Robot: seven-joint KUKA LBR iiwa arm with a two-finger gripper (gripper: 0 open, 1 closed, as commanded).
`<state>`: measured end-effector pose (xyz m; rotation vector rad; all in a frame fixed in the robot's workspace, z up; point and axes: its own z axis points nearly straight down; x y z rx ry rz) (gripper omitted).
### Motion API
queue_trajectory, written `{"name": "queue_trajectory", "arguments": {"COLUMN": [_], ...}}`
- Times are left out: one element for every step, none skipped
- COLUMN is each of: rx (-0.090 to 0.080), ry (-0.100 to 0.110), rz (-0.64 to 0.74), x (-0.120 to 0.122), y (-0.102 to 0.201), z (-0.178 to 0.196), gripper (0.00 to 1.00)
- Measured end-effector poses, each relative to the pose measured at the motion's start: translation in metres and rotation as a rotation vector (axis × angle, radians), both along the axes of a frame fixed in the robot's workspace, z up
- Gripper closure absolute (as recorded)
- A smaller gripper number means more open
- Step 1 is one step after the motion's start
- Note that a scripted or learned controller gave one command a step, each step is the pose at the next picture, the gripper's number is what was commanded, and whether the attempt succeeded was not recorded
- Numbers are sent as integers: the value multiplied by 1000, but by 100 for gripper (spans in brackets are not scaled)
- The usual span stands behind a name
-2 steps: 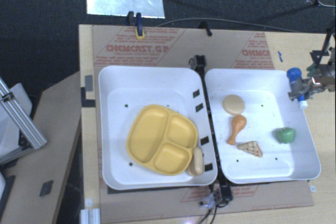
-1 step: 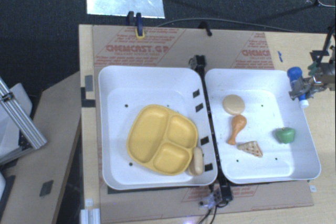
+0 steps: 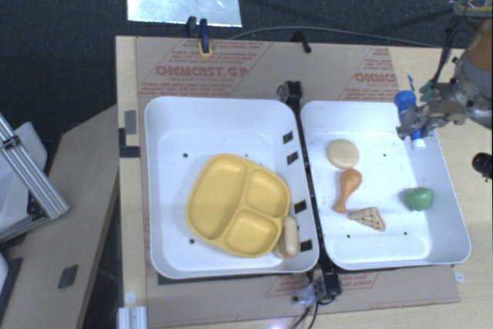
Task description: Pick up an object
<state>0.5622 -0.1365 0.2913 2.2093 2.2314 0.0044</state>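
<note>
Two shallow white bins sit side by side on tan board. Over the right bin's (image 3: 443, 166) far right edge hangs the gripper (image 3: 414, 129); grip state unclear. Its near right corner holds a small green rounded toy (image 3: 419, 199).

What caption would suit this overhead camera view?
Grey arm's gripper hovers at the right white bin holding toy foods; yellow divided plastic tray in the left.
</note>
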Motion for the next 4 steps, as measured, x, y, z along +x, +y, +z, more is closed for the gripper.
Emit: {"name": "queue_trajectory", "arguments": {"rx": [0,0,1,1], "ry": [1,2,3,3], "rz": [0,-1,0,0], "x": [5,8,20,27], "y": [54,100,153,205], "z": [0,-17,-37,-55], "gripper": [100,100,100,100]}}
